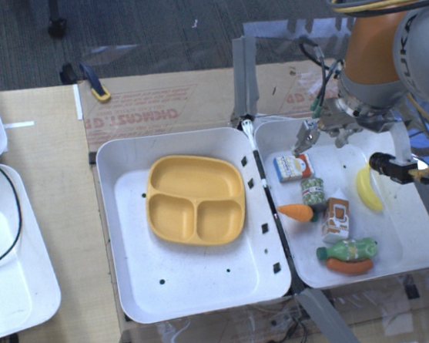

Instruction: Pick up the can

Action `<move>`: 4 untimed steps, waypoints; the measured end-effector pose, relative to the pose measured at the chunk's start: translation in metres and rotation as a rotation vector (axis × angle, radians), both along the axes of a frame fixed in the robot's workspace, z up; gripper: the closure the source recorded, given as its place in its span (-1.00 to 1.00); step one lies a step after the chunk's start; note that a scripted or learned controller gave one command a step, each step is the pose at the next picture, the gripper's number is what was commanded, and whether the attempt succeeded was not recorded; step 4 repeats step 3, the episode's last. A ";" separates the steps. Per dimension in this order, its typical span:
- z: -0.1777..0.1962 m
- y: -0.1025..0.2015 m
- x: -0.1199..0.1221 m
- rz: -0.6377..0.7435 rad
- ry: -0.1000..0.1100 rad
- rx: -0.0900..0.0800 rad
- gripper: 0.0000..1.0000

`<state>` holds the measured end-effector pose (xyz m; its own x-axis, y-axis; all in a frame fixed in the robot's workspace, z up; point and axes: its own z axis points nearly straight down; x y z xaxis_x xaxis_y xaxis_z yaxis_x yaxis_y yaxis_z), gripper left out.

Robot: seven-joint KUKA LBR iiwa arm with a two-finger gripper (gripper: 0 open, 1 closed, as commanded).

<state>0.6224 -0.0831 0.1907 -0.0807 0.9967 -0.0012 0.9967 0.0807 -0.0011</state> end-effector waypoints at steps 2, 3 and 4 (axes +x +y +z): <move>-0.078 -0.046 -0.078 0.047 -0.019 0.003 -1.00; -0.101 -0.040 -0.049 -0.048 0.002 0.001 -1.00; -0.101 -0.040 -0.049 -0.048 0.002 0.001 -1.00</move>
